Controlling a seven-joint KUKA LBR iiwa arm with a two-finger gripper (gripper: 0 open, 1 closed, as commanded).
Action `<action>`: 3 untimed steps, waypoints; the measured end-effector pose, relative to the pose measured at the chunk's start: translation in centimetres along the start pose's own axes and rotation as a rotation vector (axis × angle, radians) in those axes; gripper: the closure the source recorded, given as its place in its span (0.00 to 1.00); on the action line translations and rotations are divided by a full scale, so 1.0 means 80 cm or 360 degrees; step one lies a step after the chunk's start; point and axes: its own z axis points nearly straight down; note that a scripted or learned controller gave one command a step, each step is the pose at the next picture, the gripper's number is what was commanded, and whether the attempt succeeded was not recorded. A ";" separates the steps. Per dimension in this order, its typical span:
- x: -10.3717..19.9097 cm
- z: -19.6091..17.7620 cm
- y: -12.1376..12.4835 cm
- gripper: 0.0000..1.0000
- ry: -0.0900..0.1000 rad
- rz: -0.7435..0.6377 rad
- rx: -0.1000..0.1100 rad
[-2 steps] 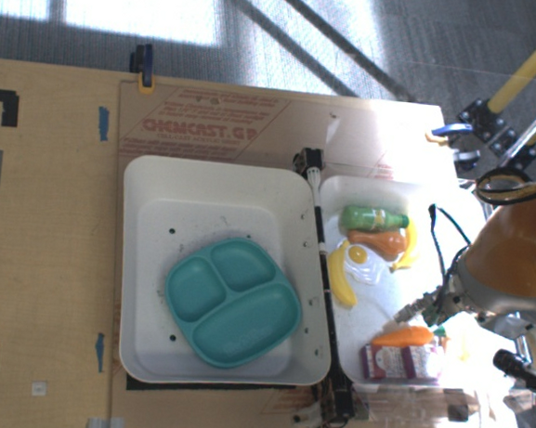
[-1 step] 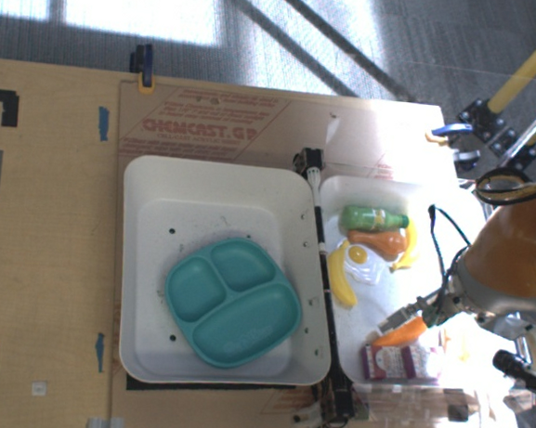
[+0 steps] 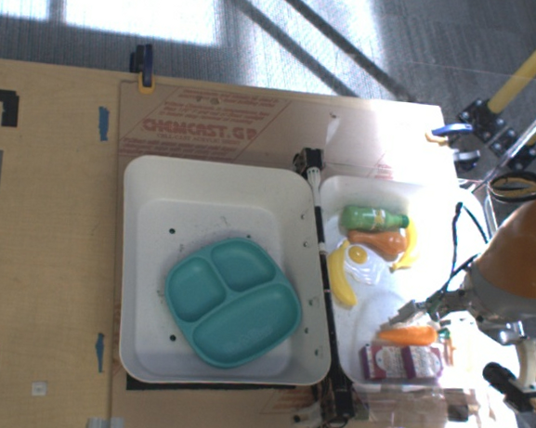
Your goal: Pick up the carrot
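Observation:
The carrot [image 3: 407, 335] is a short orange stick with a green tip at its right end. It lies in the right bin [image 3: 393, 193], near the front, just above a purple packet [image 3: 401, 362]. My gripper [image 3: 421, 317] hangs from the grey and orange arm at the right. It is directly over the carrot's upper edge, touching it or nearly so. Whether the carrot is gripped is hidden by the wrist.
The right bin also holds a green bottle [image 3: 373, 218], an orange toy [image 3: 379, 242], a fried egg [image 3: 358, 256] and a yellow banana [image 3: 341, 278], all behind the carrot. A teal divided plate [image 3: 232, 300] sits in the left bin [image 3: 144, 244]. Cables hang beside the arm.

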 end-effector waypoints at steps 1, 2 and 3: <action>-0.017 0.000 -0.002 0.00 -0.0006 0.0339 -0.0001; 0.058 0.000 0.005 0.00 -0.0009 0.0622 0.0004; 0.063 0.000 0.002 0.00 -0.0008 0.0257 0.0018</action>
